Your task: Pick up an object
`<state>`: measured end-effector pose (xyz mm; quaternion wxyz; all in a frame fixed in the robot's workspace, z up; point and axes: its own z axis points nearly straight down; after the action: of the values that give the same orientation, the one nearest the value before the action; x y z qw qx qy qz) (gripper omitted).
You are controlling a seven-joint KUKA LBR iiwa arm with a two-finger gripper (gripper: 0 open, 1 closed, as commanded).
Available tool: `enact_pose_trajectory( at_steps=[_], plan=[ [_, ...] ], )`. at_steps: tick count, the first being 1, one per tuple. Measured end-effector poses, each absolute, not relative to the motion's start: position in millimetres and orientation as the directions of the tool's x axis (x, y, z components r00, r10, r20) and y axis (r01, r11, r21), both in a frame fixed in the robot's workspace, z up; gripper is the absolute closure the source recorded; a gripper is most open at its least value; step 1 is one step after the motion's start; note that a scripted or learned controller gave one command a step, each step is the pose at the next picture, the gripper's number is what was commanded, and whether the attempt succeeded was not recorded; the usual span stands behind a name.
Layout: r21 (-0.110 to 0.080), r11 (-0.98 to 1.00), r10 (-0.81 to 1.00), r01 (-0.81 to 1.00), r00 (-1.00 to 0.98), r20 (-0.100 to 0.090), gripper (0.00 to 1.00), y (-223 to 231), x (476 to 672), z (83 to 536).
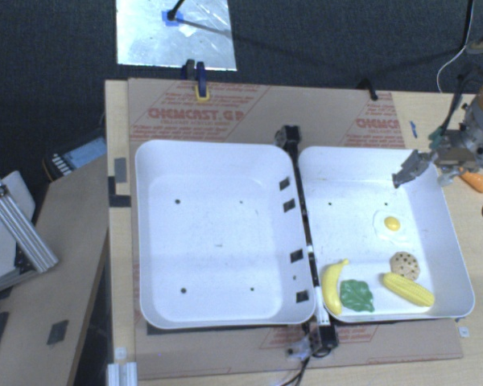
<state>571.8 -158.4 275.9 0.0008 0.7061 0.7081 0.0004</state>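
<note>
Candidate objects: five toy foods lay in the right bin (447, 215), all toward its near edge and near-right corner.
Fried egg (390, 224): flat, white on the white floor, roughly mid-bin toward the right wall, apart from the rest.
Cookie (404, 264): just beyond the corn (408, 289), the two touching or nearly so; could not tell which.
Banana (332, 286): along the near-left part of that bin, close to the divider (305, 230), with the green leafy piece (357, 295) lying against it.
Gripper (406, 173): sat over the far-right corner of the right bin, above the rim region, well apart from every object. Nothing was between its fingers. Whether they were spread or pressed together could not be told; they read as one dark tip.
Left bin (145, 240): white floor, a few dark marks.
Progress: judged as pre-grasp; no object lifted.
Risk 1: the egg is thin and low, so fingers may close over it and come up bare.
Risk 2: banana and green piece lie together, so a grasp there may push one aside or catch both.
Risk 3: cookie and corn sit close to the near-right wall; a descent there may strike the rim.
</note>
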Motion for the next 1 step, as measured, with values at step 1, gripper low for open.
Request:
enact_pose_trajectory(
  at_steps=[1],
  plan=[
    [0.013,0.01,1.0,1.0,-0.01,0.0,0.0,-95.9,545.2,374.9]
  ],
)
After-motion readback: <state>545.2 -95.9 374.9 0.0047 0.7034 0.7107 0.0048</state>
